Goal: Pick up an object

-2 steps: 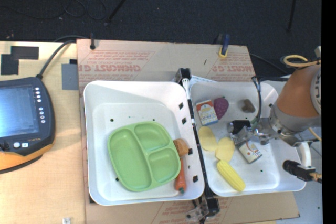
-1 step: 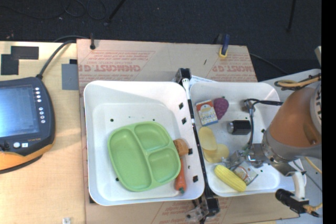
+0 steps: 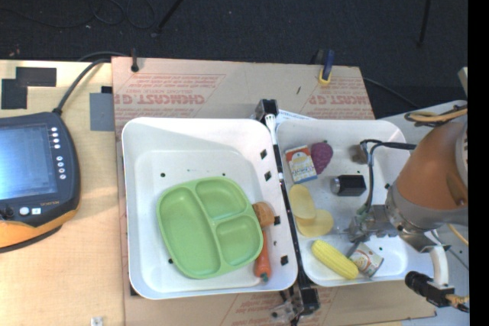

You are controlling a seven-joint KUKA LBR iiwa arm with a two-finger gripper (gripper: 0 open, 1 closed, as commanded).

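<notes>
Corn cob: lies in the right bin, near-left of the gripper, beside a small can just below the fingers. Finger opening cannot be determined; nothing visibly held. Left of the gripper: yellow slices. Farther: black block, carton, purple piece. Far left: green divided plate, carrot.

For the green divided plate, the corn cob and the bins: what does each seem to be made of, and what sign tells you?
Green divided plate: probably moulded plastic, matte, uniform colour, rounded compartments.
Corn cob: likely plastic toy food, even yellow with a slight sheen.
Bins: seemingly thin white plastic, smooth with soft glare.
</notes>
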